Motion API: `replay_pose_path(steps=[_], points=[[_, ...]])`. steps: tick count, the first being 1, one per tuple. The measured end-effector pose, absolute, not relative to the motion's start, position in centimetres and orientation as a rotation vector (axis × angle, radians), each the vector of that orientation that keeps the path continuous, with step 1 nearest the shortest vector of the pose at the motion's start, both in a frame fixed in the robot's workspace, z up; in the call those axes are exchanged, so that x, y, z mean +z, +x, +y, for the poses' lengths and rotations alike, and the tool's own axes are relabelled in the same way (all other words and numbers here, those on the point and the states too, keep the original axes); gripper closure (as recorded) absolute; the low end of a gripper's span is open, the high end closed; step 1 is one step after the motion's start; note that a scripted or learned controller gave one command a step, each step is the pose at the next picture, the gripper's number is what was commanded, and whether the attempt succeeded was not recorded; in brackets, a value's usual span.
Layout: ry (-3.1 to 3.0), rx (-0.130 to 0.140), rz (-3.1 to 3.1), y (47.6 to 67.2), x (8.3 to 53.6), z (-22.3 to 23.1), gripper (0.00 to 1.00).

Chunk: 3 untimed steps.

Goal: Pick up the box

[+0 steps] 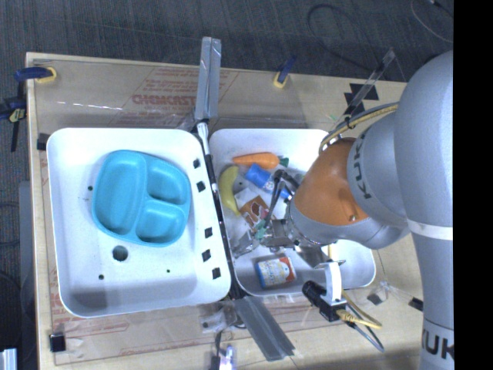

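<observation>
The arm reaches into the right bin [354, 272], its orange band and grey wrist covering the bin's middle. My gripper [267, 228] pokes out at the wrist's left edge, low among the clutter. A small brown box [253, 206] with a printed face lies just up and left of it, touching or nearly touching the gripper tip. The wrist hides part of the box's right side.
Around the box lie a yellow banana [228, 188], an orange carrot [256, 160], a blue object [259, 177] and a small labelled can [275, 270] near the front wall. The left bin [77, 284] holds a blue divided plate [142, 197].
</observation>
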<state>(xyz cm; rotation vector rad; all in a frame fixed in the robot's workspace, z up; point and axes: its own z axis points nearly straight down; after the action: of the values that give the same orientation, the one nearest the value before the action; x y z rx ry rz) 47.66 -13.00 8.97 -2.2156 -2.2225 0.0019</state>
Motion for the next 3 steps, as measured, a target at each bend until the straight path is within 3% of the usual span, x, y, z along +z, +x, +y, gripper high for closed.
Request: replay_pose_path(steps=[1, 2, 3], points=[[-2.209, 0.004, -2.227, 47.75, 9.80, -12.93, 1.00], [-2.209, 0.004, -2.228, 47.75, 9.80, -12.93, 0.00], [-2.202, 0.006, -2.231, 47.81, 10.58, -12.86, 1.00]])
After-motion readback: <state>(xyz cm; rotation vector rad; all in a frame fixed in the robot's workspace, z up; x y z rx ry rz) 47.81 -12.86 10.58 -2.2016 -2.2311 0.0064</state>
